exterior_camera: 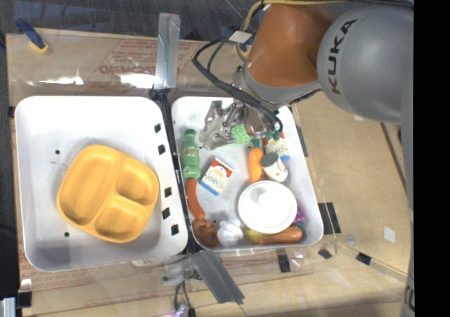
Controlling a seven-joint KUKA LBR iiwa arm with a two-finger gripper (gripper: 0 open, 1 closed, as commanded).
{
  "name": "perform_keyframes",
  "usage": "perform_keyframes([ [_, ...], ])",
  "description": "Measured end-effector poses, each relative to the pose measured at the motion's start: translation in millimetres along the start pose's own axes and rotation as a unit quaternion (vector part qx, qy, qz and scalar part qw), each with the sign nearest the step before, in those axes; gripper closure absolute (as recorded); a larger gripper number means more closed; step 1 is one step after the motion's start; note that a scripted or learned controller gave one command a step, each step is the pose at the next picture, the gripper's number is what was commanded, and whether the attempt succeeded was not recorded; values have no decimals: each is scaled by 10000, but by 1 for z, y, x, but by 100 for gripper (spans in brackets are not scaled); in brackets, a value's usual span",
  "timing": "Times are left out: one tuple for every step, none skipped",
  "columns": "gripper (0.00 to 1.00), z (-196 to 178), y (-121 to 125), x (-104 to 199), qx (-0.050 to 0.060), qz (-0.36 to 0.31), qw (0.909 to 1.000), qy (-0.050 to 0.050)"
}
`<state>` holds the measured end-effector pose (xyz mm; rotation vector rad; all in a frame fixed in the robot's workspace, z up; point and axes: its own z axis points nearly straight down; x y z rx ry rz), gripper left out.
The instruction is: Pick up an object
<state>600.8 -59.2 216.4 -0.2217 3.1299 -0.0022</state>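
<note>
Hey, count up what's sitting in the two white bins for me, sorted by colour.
Yellow: 1, the divided tray in the left bin
Green: 1, the bottle
Orange: 1, the carrot
White: 1, the round bowl
Brown-red: 2, sausages
Mixed print: 1, the small carton
Total: 7 clearly told apart

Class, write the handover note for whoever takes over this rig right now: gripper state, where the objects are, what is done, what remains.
Gripper: low over the far end of the right bin; nothing seen between its fingers.
Right bin: green bottle, carrot, small card box, white bowl, sausages along the near and left edges, other small items.
Left bin: yellow divided tray.
Done: arm brought over the clutter.
Left: grasp one object and lift it.
</note>
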Motion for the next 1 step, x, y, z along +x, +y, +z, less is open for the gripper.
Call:
perform_keyframes([
  [100,25,53,36,-8,1092,9940,30],
])
